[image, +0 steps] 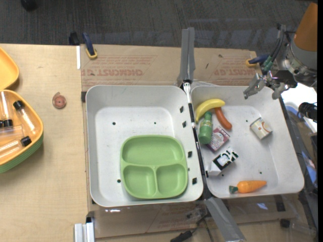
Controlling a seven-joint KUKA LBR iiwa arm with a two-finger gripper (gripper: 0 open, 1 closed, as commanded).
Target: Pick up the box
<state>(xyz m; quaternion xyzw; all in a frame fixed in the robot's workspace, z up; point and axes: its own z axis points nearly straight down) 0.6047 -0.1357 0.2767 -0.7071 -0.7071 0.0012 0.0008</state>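
Two white bins sit on the desk, and the box [225,161] lies near the right bin's [287,183] front edge, so the gripper [266,83], open and empty at the back edge, should drop straight over it before squeezing.

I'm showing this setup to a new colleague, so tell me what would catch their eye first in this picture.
Probably the light green three-compartment plastic tray, lying alone in the left white bin. Next comes the cluster in the right white bin: a yellow banana, an orange carrot near the front edge, and a small white box. The grey arm's gripper hangs over that bin's far right corner.
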